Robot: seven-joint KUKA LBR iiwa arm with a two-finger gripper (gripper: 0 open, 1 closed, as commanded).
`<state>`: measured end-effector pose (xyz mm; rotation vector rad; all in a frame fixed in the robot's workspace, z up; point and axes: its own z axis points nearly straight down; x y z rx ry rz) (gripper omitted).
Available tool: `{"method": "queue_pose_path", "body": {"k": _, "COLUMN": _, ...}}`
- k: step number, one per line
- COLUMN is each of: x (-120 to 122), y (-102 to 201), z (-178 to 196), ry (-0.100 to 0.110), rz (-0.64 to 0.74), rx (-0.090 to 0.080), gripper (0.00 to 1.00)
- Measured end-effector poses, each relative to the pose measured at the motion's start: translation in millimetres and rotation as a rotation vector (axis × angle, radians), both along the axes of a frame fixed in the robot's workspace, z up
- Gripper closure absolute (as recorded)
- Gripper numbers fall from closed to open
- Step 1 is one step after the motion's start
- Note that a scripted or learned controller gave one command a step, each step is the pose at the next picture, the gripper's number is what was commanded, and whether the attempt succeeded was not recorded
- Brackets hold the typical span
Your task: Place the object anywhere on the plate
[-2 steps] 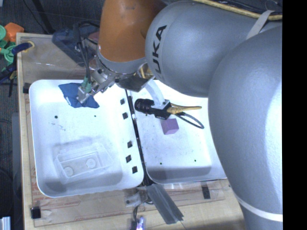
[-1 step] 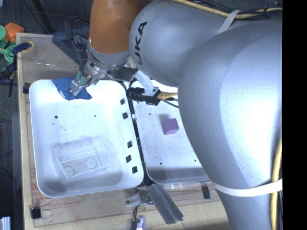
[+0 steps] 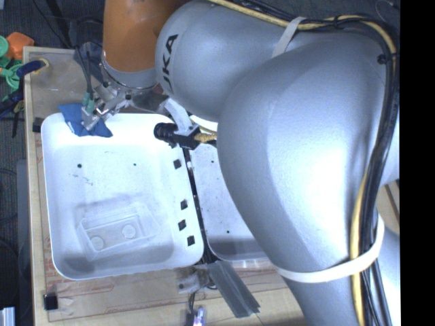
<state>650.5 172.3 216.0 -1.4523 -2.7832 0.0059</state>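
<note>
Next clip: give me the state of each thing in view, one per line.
gripper: low over the left bin's far corner, at the blue object.
blue object: lying flat on that corner's rim.
clear container: resting on the left bin's floor.
left bin: upright on the bench.

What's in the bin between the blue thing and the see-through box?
Just bare white bin floor with a few dark specks. The camera view shows nothing else between the blue thing and the clear box.

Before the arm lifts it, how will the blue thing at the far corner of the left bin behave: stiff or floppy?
The blue piece looks thin and flat with pointed corners, so probably light and bendable, like cloth or foam sheet. It drapes over the bin's rim, so a push may slide it off. The gripper sits right over it; grip cannot be judged.
</note>
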Motion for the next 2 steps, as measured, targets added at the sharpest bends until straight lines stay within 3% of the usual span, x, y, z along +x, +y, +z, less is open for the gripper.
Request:
{"method": "queue_pose_path", "body": {"k": 1, "x": 5, "y": 36, "z": 19, "ry": 0.0, "rz": 0.043, "rx": 0.001, "gripper": 1.0}}
{"method": "queue_pose_path", "body": {"k": 2, "x": -7, "y": 14, "z": 225, "ry": -0.002, "rz": 0.231, "rx": 0.002, "gripper": 1.0}}
